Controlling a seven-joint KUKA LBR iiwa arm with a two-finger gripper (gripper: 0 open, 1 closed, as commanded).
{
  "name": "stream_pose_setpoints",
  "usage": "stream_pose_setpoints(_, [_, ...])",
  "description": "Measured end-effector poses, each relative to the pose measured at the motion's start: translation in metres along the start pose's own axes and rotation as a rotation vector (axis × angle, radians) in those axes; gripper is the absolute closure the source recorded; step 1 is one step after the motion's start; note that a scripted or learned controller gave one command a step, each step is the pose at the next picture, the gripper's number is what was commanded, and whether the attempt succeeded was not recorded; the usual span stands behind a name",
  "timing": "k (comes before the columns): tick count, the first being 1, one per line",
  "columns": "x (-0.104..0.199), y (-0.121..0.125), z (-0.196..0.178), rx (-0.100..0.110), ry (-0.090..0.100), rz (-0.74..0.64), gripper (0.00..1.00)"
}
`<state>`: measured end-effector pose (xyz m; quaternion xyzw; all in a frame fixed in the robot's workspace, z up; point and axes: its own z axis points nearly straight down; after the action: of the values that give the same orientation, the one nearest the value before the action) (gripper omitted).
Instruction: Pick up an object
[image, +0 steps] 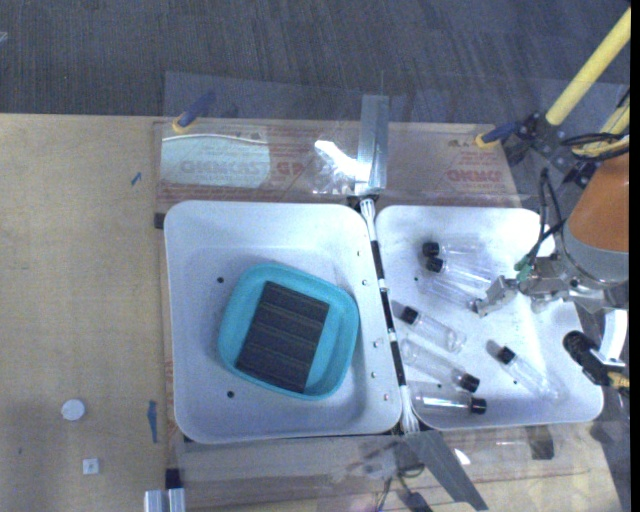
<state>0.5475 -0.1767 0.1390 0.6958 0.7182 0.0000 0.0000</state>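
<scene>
Several clear plastic vials with black caps lie scattered in the right bin (565, 400). Two of them (458, 264) rest side by side near the bin's back left. Another vial (432, 326) lies near the divider, one (452, 403) lies along the front edge, and one (522, 370) lies at the front right. My gripper (492, 298) hangs low over the middle of the right bin, just right of the back pair, reaching in from the right. I see nothing held in it.
The left bin (195, 250) holds a teal tray (340, 330) with a dark ribbed block (284, 335) in it. A metal bracket (373, 140) and crumpled plastic (335, 165) sit behind the bins. Cables and a yellow rod (590, 65) crowd the back right.
</scene>
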Motion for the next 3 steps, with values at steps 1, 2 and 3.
stream_pose_setpoints(1, [-0.013, 0.046, 0.051, -0.009, -0.004, -0.045, 0.00])
stream_pose_setpoints(2, [-0.038, 0.119, 0.038, 0.011, 0.014, -0.095, 0.00])
stream_pose_setpoints(3, [0.055, 0.121, 0.052, 0.005, 0.000, -0.121, 0.00])
